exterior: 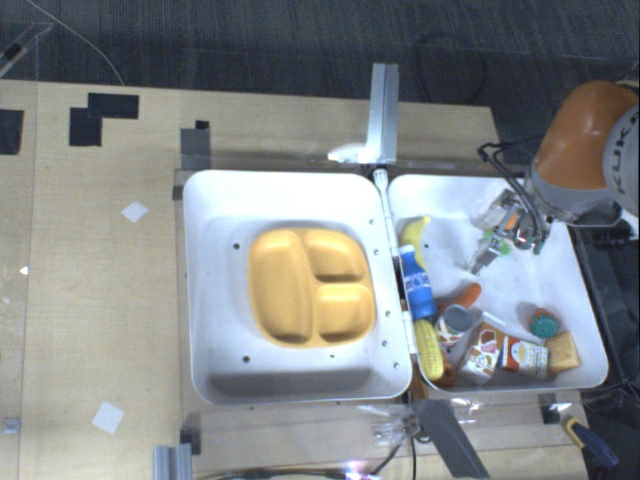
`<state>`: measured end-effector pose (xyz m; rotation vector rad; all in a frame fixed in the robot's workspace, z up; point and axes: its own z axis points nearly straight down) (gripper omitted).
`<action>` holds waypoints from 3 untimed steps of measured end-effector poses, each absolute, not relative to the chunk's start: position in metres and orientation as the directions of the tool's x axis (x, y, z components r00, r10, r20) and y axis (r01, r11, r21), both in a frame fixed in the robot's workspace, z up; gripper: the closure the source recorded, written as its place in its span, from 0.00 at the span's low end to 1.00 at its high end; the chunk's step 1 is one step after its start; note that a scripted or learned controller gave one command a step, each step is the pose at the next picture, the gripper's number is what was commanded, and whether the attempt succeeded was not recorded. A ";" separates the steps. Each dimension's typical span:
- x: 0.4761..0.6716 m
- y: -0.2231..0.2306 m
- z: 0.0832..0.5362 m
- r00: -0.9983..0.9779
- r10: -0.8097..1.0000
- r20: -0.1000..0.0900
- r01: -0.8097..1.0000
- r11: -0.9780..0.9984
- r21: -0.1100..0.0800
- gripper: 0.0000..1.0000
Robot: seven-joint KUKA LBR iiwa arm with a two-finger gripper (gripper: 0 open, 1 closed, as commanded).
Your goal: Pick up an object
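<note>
My gripper (484, 256) hangs over the upper middle of the right bin (590, 298), reaching in from the right below the orange band of the arm (580, 148). Under it is bare white bin floor. The closest object is an orange carrot-like piece (467, 294), a little below the gripper and apart from it. Along the bin's left wall lie a yellow banana (413, 230), a blue bottle (416, 284) and a corn cob (428, 349). At the front lie a grey cup (458, 320), a printed carton (506, 354), a teal item (543, 322) and a tan block (564, 351).
The left bin (215, 268) holds a yellow divided tray (310, 286). A metal post (384, 113) stands at the back between the two bins. Wooden bench surface (90, 268) stretches out to the left.
</note>
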<state>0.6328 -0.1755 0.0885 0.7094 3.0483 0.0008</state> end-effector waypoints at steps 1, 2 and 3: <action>0.603 -0.090 0.099 -0.969 0.247 -0.011 0.247 0.969 0.000 0.00; 0.605 -0.089 0.112 -0.969 0.247 -0.020 0.247 0.969 0.004 1.00; 0.605 -0.089 0.112 -0.969 0.247 -0.020 0.247 0.969 0.003 0.00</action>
